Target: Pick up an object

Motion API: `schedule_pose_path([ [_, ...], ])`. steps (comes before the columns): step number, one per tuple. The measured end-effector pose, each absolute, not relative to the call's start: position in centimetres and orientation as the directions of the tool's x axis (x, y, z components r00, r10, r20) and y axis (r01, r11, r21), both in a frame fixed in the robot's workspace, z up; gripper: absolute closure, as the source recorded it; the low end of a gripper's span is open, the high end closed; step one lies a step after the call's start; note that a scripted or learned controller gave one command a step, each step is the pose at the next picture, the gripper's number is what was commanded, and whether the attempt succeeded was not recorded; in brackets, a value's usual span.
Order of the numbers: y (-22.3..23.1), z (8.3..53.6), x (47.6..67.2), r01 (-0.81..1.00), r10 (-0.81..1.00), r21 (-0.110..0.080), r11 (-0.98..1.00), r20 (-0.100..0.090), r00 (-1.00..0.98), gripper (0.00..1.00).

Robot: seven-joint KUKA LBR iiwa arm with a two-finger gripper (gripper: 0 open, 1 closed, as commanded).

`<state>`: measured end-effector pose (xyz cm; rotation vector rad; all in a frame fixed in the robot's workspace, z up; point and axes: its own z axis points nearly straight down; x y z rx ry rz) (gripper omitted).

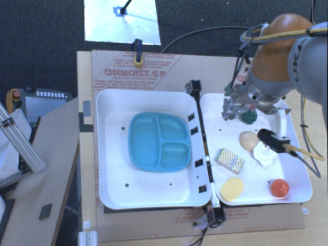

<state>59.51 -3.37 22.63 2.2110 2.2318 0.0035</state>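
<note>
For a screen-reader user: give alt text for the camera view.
A grey-and-orange robot arm reaches into the right white bin, its gripper beside a green object. That bin also holds a yellow disc, a red ball and a patterned block; the left bin holds a blue divided plate.

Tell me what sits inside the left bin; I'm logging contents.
A blue divided plate lies flat in the left bin, its three compartments bare. Whatever is beneath the plate is covered.

Red lettering is showing on the brown cardboard sheet (154,68) lying under the two bins, above the left one. It is reading roughly "CHEMCAST", followed by a few characters like "GP", with smaller lines around it too blurred to read.
</note>
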Motion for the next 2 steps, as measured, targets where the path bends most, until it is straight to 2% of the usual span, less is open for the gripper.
schedule_pose_path([
  [2,6.5,22.1,60.4,1.0,1.0,0.001,0.01,0.002,-0.01,1.0],
])
